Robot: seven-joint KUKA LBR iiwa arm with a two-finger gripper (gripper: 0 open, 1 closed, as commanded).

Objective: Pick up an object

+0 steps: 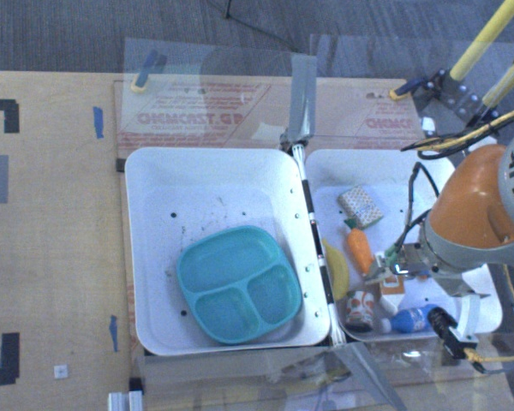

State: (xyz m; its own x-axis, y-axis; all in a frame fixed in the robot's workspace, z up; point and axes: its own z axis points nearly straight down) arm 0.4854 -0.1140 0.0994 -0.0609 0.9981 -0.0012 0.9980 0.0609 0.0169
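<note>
Carrot lying in the right bin, toward its left wall. Just left of the carrot, a banana; above it, a patterned sponge; below it, a can and a blue bottle. Just right of the carrot, gripper, finger state impossible to tell. Further left, a teal divided plate in the left bin.

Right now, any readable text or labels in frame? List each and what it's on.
"OHMCRAFT.GB", roughly: red print on the cardboard sheet behind the left bin; faded, letters uncertain.
Red print on the cardboard behind the right bin: too blurred to read.
Label on the small can: too small to read.
</note>
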